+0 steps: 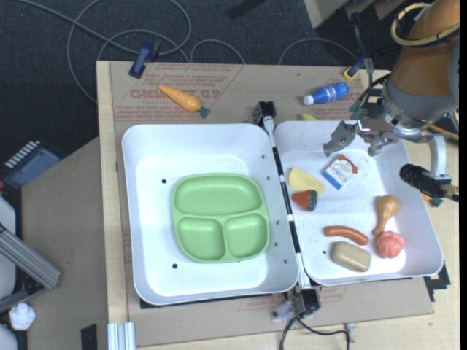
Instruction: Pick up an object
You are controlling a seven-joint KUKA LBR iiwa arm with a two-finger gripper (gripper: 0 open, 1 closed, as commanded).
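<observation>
nearest us in the right bin [430,257] we see a bread roll [351,256], pink ball [390,244], sausage [346,232] and drumstick [386,211]; farther back, a small carton [340,171] lies just below our gripper [359,141], jaws apart, nothing between them.

Look past the bins and you see a dark grey carpeted floor [66,71] on the upper and left sides of the view. Thin cables [109,20] loop across it near the top. The tabletop [109,268] is a pale brown board with faded red lettering [175,93] printed along its far edge. A blue clamp [142,58] grips its far left corner. To your left, a dark blue box [29,162] lies on a lower brown surface, and a grey metal rail [25,257] slants beside it. Light falls evenly, with soft shadows.
</observation>
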